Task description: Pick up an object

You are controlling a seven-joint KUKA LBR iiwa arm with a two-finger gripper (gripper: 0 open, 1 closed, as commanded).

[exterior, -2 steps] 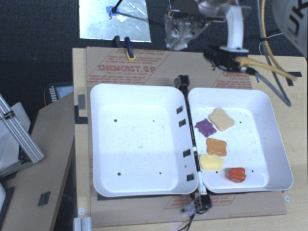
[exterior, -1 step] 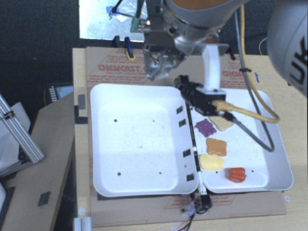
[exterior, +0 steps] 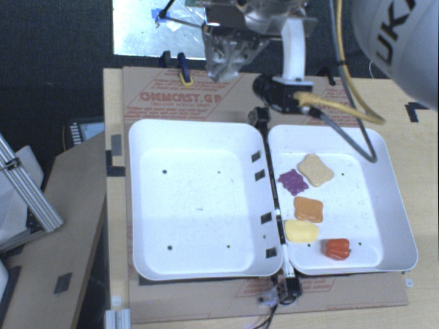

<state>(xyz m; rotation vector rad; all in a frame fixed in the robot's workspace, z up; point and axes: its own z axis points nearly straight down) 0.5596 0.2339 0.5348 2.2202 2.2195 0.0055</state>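
Desk (exterior: 116, 101), wooden, bearing a printed cardboard sheet (exterior: 178, 96) and two shallow white bins side by side. Left bin (exterior: 137, 184): white floor, a few dark dots on it. Right bin (exterior: 394, 204): five small items, all grouped toward its left half. Tan bread-shaped piece (exterior: 315, 170), nearest the bin's far edge; purple piece (exterior: 293, 181) just beside it on the left, close to the divider between the bins; orange piece (exterior: 309, 209) below these, near the bin's middle; yellow piece (exterior: 301, 232) at the near-left corner, against the divider; red piece (exterior: 337, 249) near the bin's near edge, to the right of the yellow one. Gripper (exterior: 223, 64): hanging above the desk's far edge, beyond the left bin's far-right corner, well apart from all five items; nothing is seen between its fingers, and whether they are spread or closed cannot be told. Yellow cable (exterior: 346, 112) and grey cable (exterior: 350, 139) trail over the right bin's far edge.
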